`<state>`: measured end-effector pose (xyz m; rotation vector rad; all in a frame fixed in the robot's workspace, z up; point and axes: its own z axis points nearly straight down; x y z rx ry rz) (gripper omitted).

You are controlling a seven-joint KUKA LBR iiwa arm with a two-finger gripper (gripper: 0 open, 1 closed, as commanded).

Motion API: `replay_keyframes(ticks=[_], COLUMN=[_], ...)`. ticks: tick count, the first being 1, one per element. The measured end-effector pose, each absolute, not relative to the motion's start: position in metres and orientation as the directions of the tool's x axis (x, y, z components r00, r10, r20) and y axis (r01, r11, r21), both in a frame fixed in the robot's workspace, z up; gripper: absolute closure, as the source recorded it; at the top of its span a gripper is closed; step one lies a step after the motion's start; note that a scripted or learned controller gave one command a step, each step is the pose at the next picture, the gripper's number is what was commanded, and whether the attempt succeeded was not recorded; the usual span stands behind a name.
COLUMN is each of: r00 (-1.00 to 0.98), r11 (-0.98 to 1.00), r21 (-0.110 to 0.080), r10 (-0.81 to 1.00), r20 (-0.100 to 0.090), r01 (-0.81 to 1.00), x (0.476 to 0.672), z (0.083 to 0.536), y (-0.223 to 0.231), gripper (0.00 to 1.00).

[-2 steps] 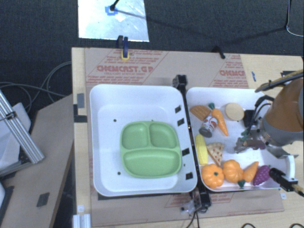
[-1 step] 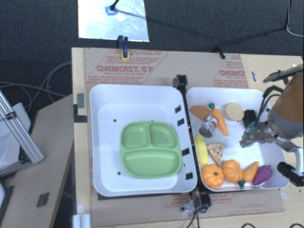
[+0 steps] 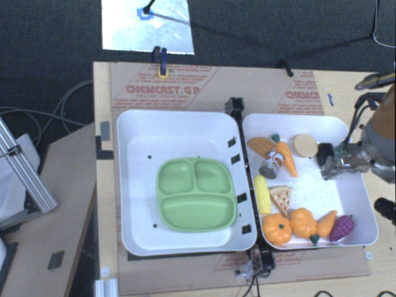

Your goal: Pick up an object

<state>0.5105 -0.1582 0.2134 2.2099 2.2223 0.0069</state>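
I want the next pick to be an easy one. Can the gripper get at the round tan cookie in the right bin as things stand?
Probably yes. The gripper hangs just right of the round tan cookie, with bare bin floor between them. The carrot lies apart on the cookie's left, so nothing blocks it from above.

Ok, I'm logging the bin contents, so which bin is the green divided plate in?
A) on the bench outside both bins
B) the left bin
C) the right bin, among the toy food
B: the green divided plate lies flat in the left bin, while the toy food such as the corn is in the right bin.
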Motion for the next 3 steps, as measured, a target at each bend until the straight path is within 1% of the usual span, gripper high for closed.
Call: replay_keyframes(ticks=[1,3], r00=[-0.005,-0.011], r11=[0.005,0.011], r21=[0.004,0.002], r10=[1.000,1.000], r20=[-0.001,0.003], r01=[1.000,1.000], x=[0.512,0.524], z=[0.225,0.216], y=[-0.158,-0.043], gripper=[1.00,1.00])
